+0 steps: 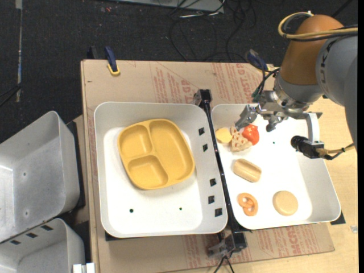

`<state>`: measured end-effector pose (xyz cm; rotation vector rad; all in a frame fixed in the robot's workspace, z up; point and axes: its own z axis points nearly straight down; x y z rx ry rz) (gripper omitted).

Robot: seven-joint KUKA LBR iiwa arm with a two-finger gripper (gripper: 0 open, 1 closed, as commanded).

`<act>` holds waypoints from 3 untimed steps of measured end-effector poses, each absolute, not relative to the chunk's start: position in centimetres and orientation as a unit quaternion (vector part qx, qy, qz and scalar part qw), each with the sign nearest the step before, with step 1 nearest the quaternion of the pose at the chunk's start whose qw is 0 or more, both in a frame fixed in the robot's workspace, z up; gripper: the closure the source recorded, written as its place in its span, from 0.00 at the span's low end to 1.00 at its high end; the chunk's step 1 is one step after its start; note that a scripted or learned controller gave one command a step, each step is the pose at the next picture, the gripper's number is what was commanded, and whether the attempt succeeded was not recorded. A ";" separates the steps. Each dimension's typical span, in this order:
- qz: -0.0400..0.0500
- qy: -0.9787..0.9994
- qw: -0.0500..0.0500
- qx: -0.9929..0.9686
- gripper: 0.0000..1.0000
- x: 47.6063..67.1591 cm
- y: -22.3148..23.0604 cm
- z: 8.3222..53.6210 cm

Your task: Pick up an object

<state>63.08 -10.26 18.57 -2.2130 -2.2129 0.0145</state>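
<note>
Left of the black divider [214, 152] sits one yellow three-compartment plate [155, 153] in its white bin [108, 209]. Right of the divider I count one pizza wedge [239, 141], one small yellow piece [223, 136], one red strawberry [251, 133], one bread roll [247, 170], one pretzel [248, 204] and one round bun [285, 202]. My claw [259, 120] hangs spread just above the glossy red strawberry, pinching nothing.

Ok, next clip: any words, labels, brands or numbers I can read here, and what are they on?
Red print on the brown board under the bins, upper part: repeated lettering, upside down and faint, too blurred to quote.
Red print on the same board's lower right edge, below the right bin: upside down, partly hidden, unreadable.
Yellow divided plate, the toy foods, the bins and the arm: no readable text.
</note>
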 end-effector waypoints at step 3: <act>0.001 -0.707 0.002 -0.707 0.00 63.7 -10.2 9.9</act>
